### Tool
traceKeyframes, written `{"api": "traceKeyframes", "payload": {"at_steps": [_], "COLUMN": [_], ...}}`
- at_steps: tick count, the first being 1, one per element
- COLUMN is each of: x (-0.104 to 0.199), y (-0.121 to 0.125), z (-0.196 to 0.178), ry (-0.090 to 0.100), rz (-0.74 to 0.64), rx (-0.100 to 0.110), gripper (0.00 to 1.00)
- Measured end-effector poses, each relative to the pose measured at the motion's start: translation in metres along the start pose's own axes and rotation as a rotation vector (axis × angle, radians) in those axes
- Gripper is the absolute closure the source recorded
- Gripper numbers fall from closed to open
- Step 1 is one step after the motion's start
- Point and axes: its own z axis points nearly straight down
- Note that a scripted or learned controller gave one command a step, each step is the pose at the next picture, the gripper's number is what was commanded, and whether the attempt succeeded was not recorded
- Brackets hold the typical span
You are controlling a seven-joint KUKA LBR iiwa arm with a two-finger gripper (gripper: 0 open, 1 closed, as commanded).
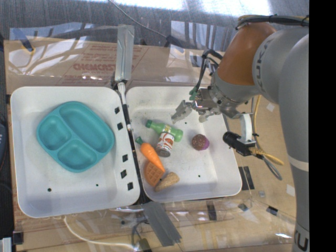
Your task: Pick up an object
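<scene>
While the claw hangs spread wide and empty over the right bin, I judge it approaching; next it must descend onto the green bottle just below.

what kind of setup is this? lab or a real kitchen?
Looks like a robot lab bench, not a kitchen. Two white bins sit taped onto cardboard; the right one holds toy food, such as a carrot and a small can. A grey arm's gripper hangs over that bin.
</scene>
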Motion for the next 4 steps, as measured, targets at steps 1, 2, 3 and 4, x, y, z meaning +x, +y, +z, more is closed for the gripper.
{"api": "traceKeyframes", "payload": {"at_steps": [1, 2, 3, 4], "x": [-0.051, 0.026, 0.018, 0.021], "y": [-0.026, 0.013, 0.052, 0.052], "z": [0.118, 0.12, 0.12, 0.114], "ry": [-0.001, 0.002, 0.001, -0.001], "rz": [-0.027, 0.395, 0.843, 0.832], "rx": [-0.006, -0.003, -0.001, 0.009], "gripper": [0.0, 0.0, 0.0, 1.0]}}
